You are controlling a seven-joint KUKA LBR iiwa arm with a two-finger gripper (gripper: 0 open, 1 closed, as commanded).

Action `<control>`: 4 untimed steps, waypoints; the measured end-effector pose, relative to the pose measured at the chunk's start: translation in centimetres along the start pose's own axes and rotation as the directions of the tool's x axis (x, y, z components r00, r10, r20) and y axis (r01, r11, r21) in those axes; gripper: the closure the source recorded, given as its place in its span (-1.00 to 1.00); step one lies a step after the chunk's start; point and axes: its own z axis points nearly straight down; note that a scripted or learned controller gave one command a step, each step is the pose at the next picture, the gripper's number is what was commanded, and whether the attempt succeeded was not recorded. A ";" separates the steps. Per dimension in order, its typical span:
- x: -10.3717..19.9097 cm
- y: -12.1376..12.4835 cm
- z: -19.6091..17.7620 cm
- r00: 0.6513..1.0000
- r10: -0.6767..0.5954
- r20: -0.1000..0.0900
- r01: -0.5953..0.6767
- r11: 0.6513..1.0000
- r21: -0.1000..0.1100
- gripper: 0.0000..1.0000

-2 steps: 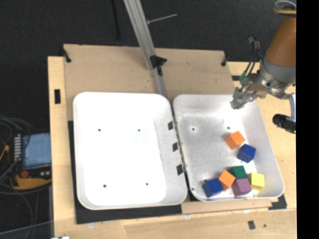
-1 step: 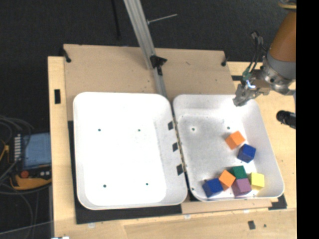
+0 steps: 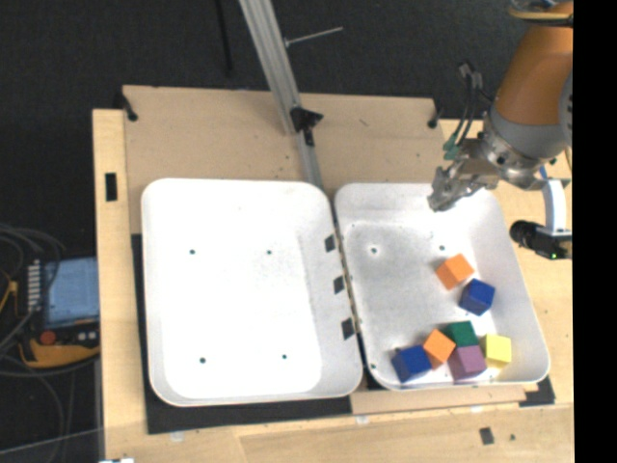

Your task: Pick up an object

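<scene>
Hand above the right bin's far edge, blocks toward its near corner

The hand (image 3: pixel 445 197) hangs over the far rim of the right bin (image 3: pixel 386 287), and whether it is spread or pressed together cannot be told at this size. Nothing shows between its tips. The nearest block, the orange cube (image 3: pixel 454 270), lies nearer the camera from the hand, with a blue cube (image 3: pixel 477 296) just beside it; the others cluster further on in the near corner. A reach would likely run that way.
</scene>
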 end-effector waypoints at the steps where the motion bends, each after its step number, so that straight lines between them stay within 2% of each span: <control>1: 5.6 -2.1 -0.4 1.000 -0.001 -0.001 0.001 1.000 0.002 1.00; 4: 21.4 -7.6 2.8 1.000 0.000 0.000 0.000 1.000 0.004 1.00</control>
